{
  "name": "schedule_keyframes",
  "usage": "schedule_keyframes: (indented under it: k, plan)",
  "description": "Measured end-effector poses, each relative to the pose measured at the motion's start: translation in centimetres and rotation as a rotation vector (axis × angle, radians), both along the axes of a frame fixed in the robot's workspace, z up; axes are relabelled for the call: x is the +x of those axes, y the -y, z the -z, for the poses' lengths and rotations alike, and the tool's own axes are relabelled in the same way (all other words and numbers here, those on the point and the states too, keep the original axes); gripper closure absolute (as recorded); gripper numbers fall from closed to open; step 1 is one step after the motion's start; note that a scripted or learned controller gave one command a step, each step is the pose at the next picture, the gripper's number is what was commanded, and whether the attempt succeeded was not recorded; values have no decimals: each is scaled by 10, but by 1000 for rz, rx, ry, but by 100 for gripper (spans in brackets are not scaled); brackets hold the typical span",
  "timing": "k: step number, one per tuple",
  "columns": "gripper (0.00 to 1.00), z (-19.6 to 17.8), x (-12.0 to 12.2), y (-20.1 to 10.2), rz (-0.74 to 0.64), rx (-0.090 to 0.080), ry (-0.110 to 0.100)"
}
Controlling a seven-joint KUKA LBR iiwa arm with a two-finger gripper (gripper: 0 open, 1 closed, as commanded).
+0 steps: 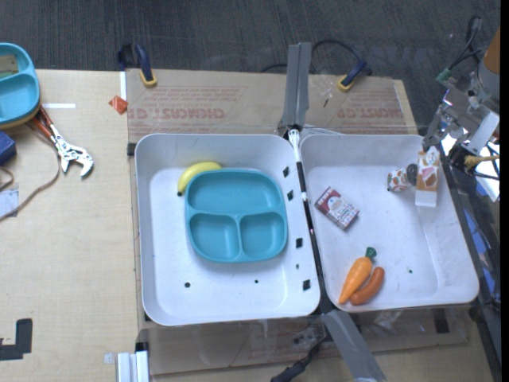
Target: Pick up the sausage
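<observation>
Sausage (368, 286) lies beside carrot (355, 278) near bin's front rim (398, 302) — tool (469, 138) grip: cannot tell.

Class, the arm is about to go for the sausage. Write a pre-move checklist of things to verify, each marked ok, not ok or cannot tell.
1. Sausage in view, in the right bin: ok.
2. Sausage clear of neighbours: not ok, it lies against the carrot.
3. Top of sausage uncovered: ok.
4. Arm above the sausage: not ok, it sits at the bin's far right corner.
5. Jaws open: cannot tell.
6. Path clear: cannot tell; a carton and a box lie nearby.
</observation>
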State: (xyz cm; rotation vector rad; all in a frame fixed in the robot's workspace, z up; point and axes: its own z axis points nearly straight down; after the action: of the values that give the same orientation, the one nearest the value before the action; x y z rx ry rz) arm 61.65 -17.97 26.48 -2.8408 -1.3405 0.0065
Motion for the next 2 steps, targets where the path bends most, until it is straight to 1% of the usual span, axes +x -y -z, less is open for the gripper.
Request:
schedule_keyframes:
  k: [1, 2]
  plan:
    - [100, 42, 28, 18, -28, 0, 0]
    - [100, -1, 25, 31, -42, 0, 2]
